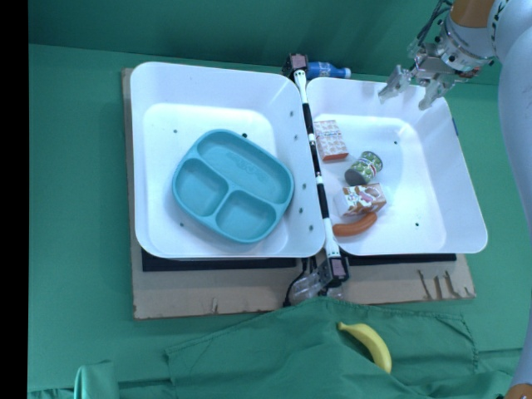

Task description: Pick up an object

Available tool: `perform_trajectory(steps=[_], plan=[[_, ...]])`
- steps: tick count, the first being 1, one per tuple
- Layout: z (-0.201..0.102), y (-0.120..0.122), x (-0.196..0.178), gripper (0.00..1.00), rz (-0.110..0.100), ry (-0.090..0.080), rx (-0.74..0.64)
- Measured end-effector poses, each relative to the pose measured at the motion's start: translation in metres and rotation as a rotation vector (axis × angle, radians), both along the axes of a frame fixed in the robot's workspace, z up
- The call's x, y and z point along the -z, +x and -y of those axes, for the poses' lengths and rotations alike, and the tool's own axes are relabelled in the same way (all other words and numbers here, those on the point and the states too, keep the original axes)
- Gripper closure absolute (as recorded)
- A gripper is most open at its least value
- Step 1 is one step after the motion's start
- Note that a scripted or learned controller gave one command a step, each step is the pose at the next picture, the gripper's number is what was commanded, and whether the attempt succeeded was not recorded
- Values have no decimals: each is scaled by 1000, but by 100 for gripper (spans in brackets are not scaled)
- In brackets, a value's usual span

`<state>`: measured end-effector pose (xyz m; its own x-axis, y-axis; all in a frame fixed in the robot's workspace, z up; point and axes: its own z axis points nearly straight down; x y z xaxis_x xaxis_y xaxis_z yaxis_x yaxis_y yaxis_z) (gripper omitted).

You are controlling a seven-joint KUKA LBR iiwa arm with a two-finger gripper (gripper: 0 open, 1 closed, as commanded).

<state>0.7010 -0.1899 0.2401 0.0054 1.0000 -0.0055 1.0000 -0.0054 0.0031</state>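
From my station I count four candidates for the pick, all bunched in the right bin (432,189) on the side nearest the divider. At the top of the group a small carton (331,140) with red and white print lies flat. Just below and to its right a small can (364,167) lies tipped on its side, its dark end turned toward the lower left. Below that sits a second printed box (362,199), and a sausage (356,224), reddish and curved, lies right against its lower edge. The rest of that bin's floor, to the right, is bare white.

I see the gripper (412,89) up over the bin's far edge, well apart from all four items. Its two fingers are spread wide with nothing between them, tips pointing down toward the rim.

The left bin (158,98) carries a teal divided plate (233,185) with three compartments, lying slightly askew. Both bins rest on a cardboard sheet (166,293) over the green bench. Behind the seam between the bins a blue bottle (327,71) lies on its side. In the foreground a yellow banana (371,342) rests on the rumpled green cloth (274,356).
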Motion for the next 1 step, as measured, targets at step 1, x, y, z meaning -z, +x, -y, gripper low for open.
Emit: perform_trajectory(steps=[1], plan=[[-3,-59,49,0,8,0,-3]])
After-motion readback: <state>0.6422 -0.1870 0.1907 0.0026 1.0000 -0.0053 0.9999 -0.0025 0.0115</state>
